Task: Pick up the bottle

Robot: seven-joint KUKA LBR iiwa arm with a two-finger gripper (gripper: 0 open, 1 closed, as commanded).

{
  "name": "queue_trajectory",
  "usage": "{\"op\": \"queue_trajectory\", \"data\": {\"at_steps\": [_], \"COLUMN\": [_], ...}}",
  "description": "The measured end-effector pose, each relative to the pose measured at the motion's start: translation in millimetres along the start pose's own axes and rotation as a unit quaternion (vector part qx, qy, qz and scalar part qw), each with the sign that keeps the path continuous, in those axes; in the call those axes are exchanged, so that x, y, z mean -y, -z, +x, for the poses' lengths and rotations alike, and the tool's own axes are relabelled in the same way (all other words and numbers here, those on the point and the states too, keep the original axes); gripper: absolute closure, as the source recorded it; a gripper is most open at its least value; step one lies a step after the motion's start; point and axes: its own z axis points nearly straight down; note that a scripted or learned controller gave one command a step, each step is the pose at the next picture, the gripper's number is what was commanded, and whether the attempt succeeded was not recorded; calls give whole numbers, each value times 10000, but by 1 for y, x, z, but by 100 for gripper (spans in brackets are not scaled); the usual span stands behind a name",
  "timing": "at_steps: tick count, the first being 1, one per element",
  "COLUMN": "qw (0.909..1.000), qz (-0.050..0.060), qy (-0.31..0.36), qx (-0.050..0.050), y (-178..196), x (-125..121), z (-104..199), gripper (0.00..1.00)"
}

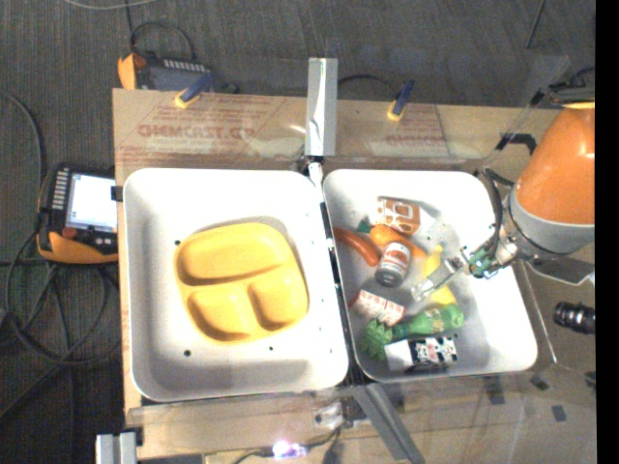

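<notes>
my gripper (426, 283) sits just right of the bottle (393, 263), can't tell if my jaws are spread or pinched.

Glossy yellow plastic tray (242, 280)

You see two white bins on the tabletop (193, 129). The left bin (145, 288) holds a yellow tray (242, 280). The right bin (503, 307) holds a heap: a bottle (394, 263) lying on an orange toy (363, 246), with a green packet (416, 323) below. The tool (435, 276) sits low in this bin, just right of the bottle.
</notes>
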Motion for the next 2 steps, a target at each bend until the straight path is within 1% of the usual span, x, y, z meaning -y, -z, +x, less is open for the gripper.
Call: {"op": "queue_trajectory", "data": {"at_steps": [1,2], "qw": [9970,9971], "qz": [-51,-66], "qy": [-776,-759], "qx": [19,-6], "y": [-134,-124], "x": [-6,-10], "z": [7,9], "gripper": [0,100]}}
